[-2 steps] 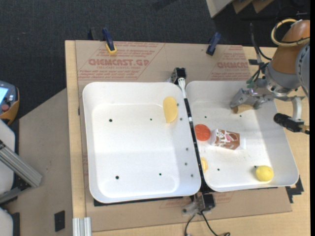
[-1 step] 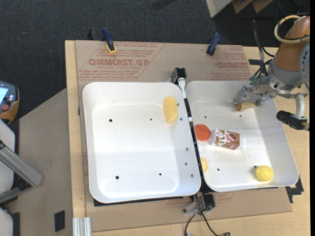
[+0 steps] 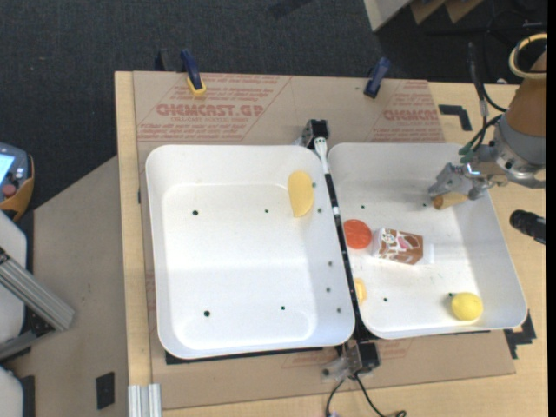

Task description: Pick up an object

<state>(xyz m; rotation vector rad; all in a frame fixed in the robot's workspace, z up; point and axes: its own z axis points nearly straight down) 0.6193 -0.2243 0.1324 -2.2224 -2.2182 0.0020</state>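
My gripper (image 3: 453, 183) hangs low over the far right part of the right bin (image 3: 486, 233), reaching in from the right. A small brown thing (image 3: 439, 201) lies at its lower left tip; whether it is touched I cannot tell. Further left in this bin sit an orange-red round object (image 3: 357, 234) and a brown-and-white packet (image 3: 400, 246), side by side. A yellow lemon-like ball (image 3: 466, 306) rests near the front right corner. A small yellow piece (image 3: 360, 291) lies against the divider.
The left bin (image 3: 226, 259) holds a pale yellow oval object (image 3: 301, 194) near its far right wall. Both bins stand on a cardboard sheet (image 3: 217, 102) held by blue clamps (image 3: 193, 72). A black cable (image 3: 482, 85) hangs by the arm.
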